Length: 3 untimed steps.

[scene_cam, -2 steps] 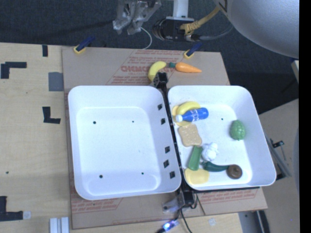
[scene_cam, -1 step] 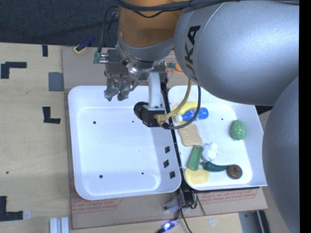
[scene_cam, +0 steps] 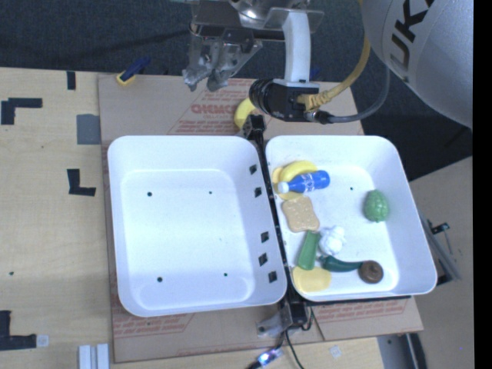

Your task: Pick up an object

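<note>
So from my seat, going left to right: the left bin [scene_cam: 184,229] sits in the middle-left of the frame, white walls, a few dark dots on its floor. Up at the top centre the end effector [scene_cam: 209,77] hangs over the cardboard-covered surface [scene_cam: 154,106], above and behind the left bin's far rim, not over either bin's contents. I can't tell whether it's released or clenched from this angle, and I see nothing between its tips.

Everything pickable is in the right bin [scene_cam: 388,160], bunched along its left wall. The blue bottle [scene_cam: 304,182] lies on its side, long axis running roughly left-right, white cap pointing left, resting against a yellow banana [scene_cam: 296,168]. Just below it is a tan cracker-like piece [scene_cam: 300,214], then a green bottle [scene_cam: 309,250] lying nearly top-to-bottom, tilted slightly. A white lump [scene_cam: 333,239] touches it on the right. Lower right: a dark green vegetable [scene_cam: 340,265], a brown round thing [scene_cam: 371,271], and a green ball [scene_cam: 376,205] on its own.
</note>
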Available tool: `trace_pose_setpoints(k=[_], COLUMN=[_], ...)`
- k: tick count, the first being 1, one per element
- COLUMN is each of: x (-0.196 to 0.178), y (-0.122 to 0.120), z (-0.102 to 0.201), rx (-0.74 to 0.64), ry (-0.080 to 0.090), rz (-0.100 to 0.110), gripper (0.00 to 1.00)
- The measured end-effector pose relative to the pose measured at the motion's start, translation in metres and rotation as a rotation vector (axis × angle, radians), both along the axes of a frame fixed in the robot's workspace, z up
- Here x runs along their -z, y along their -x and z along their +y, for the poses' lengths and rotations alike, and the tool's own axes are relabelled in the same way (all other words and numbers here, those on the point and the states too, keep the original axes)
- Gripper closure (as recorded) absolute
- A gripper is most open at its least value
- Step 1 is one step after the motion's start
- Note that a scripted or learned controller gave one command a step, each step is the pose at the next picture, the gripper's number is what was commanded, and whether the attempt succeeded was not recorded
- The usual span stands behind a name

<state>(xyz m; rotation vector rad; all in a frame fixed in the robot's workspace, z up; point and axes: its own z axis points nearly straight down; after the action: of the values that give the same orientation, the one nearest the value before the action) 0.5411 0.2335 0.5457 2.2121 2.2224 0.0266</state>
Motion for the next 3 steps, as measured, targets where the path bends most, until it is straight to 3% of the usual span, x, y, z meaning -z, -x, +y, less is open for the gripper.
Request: trace_pose_setpoints(k=[1, 2, 3], x=[0.091, 0.298, 0.108], y=[0.057, 0.060, 0.057], z=[0.000, -0.001, 0.000], rx=[0.001, 0.004, 0.001], ry=[0.013, 0.015, 0.000], rz=[0.027, 0.031, 0.001], gripper=[1.00, 1.00, 1.00])
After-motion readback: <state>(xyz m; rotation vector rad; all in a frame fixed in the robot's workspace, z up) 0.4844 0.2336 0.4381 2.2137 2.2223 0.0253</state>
